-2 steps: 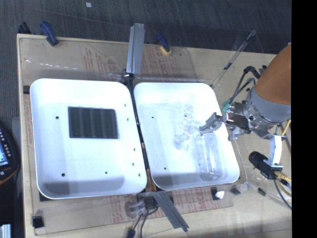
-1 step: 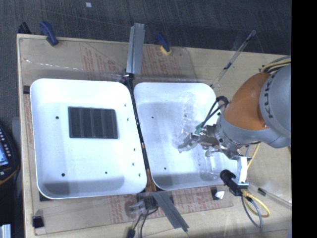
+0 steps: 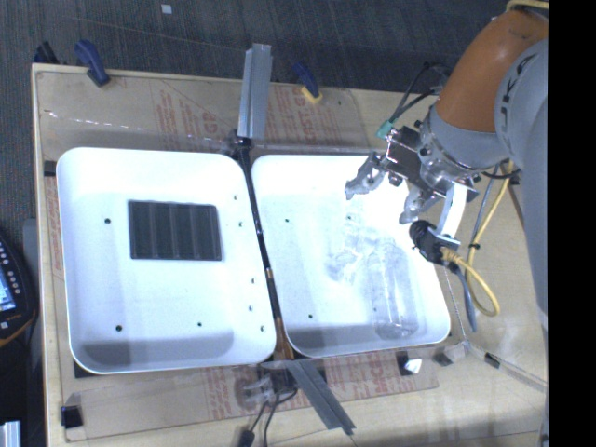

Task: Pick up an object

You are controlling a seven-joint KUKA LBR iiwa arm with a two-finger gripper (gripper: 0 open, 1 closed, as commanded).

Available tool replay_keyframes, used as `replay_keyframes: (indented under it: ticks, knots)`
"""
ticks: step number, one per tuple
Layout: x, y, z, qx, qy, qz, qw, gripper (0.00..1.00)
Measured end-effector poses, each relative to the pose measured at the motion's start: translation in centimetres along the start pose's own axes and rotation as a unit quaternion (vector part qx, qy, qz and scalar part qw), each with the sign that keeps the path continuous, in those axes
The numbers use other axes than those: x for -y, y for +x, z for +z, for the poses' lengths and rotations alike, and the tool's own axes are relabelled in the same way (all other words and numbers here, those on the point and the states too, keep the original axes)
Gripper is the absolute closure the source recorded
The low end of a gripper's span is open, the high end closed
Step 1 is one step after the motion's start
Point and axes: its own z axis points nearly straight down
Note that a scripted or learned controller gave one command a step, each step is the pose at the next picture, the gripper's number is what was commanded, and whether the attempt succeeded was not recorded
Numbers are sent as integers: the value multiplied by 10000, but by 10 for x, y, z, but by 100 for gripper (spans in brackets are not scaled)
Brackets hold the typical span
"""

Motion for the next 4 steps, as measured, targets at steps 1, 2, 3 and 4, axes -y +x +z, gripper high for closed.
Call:
replay_keyframes:
  ticks: [1, 2, 3, 4]
  knots:
    - [38, -43, 36, 7, 17, 594, 9982, 0]
    - [43, -79, 63, 0, 8, 22, 10000, 0]
    - [46, -75, 74, -5, 6, -679, 9977, 0]
    - [56, -58, 11, 1, -8, -696, 9976, 0]
